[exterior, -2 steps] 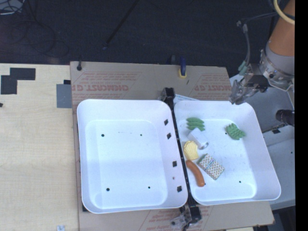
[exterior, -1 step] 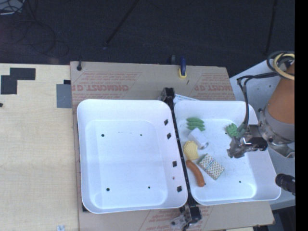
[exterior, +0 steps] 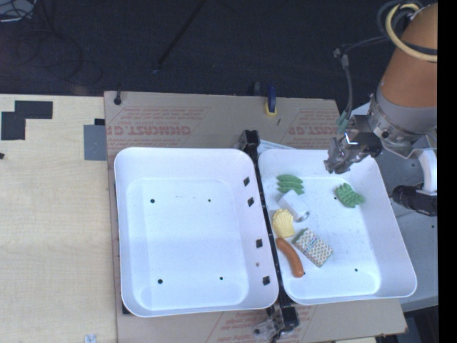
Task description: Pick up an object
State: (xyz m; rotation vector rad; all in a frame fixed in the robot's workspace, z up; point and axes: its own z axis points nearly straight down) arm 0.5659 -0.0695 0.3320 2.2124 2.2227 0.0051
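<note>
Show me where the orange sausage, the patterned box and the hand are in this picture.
Orange sausage point(exterior: 290, 256): camera view, the middle of its length.
Patterned box point(exterior: 314, 247): camera view, the centre of its top face.
Hand point(exterior: 340, 163): camera view, between its fingertips, above the right bin's far edge.

This is a robotics lab or test bench, not a home or shop. Two shallow white bins point(exterior: 186, 234) sit side by side on a sheet of printed cardboard point(exterior: 186, 123), joined along the middle by black clips point(exterior: 250, 184), and the cardboard lies on a pale plywood bench point(exterior: 50, 227) marked with black and grey patches of tape point(exterior: 28, 116). Loose black cables point(exterior: 43, 20) trail over the dark floor behind. A grey industrial arm with an orange band point(exterior: 418, 56) reaches in from the right, wires looped about it. The right bin holds small toy-like test pieces point(exterior: 300, 224), mostly play food.
</note>
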